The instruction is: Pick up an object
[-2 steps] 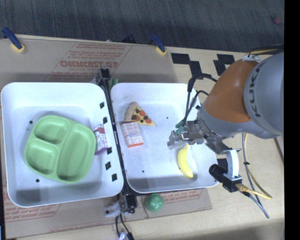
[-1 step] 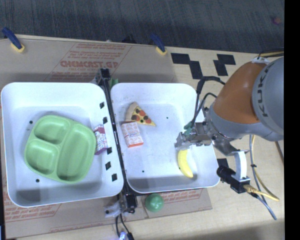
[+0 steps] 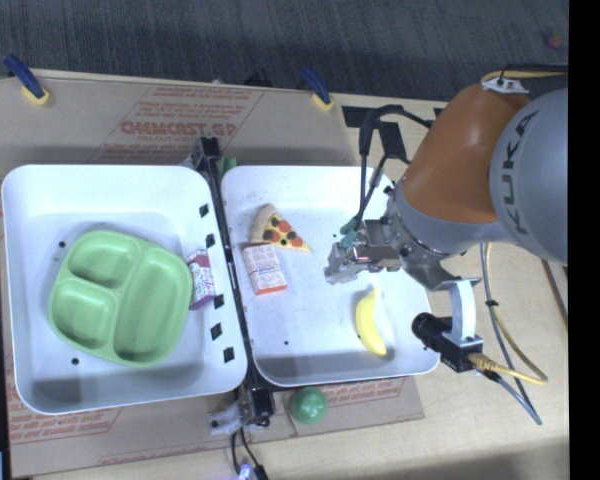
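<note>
Yellow banana (image 3: 370, 324) lies just below the hand (image 3: 346, 264) — apart.

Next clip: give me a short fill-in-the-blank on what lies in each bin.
1. The green tray lies in the ____ bin.
2. The banana lies in the ____ bin.
3. The pizza slice lies beside a ____ packet.
4. The ball outside the bins is ____.

Missing: left; right; red-and-white; green
</note>
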